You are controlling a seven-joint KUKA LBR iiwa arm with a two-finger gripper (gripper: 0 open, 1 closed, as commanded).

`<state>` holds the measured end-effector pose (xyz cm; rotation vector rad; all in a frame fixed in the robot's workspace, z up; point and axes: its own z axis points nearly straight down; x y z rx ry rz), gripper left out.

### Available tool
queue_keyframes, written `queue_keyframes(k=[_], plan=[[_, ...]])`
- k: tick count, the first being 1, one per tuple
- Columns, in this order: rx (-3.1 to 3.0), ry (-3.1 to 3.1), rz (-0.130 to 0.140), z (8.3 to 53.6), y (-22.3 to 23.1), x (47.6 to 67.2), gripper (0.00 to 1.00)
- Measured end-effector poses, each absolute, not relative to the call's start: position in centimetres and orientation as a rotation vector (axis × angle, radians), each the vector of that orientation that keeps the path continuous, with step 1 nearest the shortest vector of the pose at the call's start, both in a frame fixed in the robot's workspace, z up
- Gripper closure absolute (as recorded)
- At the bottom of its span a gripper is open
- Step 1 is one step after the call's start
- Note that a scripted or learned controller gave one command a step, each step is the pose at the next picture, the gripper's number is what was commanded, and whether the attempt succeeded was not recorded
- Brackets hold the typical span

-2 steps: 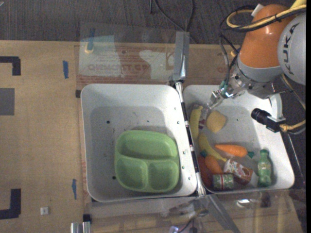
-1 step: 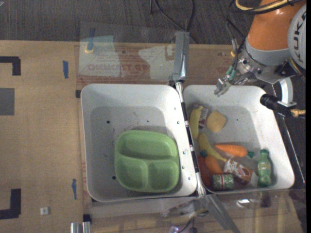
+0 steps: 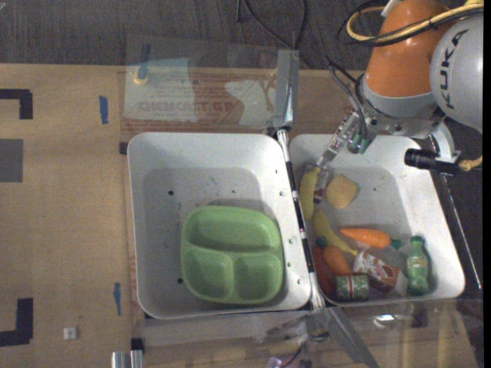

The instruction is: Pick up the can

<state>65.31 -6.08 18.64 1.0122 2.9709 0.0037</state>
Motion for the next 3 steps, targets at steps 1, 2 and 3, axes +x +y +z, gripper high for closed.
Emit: queue_keyframes(k=[1,2,3], plan=[[0.416,3.109,0.003,11.1,-9.3,60.4,1.0],[0.155,3.128,0.001,11.0,-15.3,64.7,1.0],[0.023,3.132,0.0,8.9,-22.5,62.5,1.0]])
